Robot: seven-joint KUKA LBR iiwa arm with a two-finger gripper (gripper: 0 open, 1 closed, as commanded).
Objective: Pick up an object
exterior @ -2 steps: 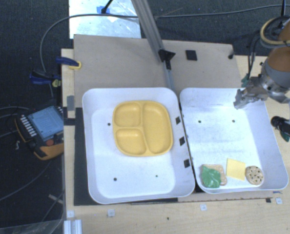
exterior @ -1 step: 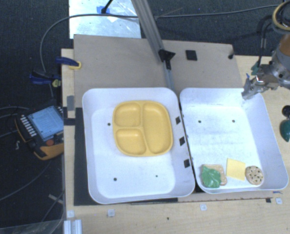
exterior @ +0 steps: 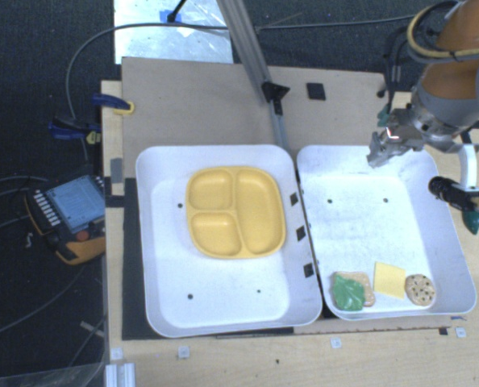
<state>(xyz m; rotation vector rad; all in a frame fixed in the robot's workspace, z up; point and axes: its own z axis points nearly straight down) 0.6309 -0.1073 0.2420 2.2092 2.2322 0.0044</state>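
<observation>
— Camera view first: where is the gripper (exterior: 382,153)?
— Over the far edge of the right bin (exterior: 445,216); whether its jaws are apart or closed, I cannot tell.
— And the objects?
— Well apart from it, at that bin's near edge: a green piece (exterior: 349,294) on a cracker, a yellow cheese square (exterior: 389,280), a round cookie (exterior: 420,289). A yellow divided plate (exterior: 235,212) lies in the left bin (exterior: 163,248).
</observation>
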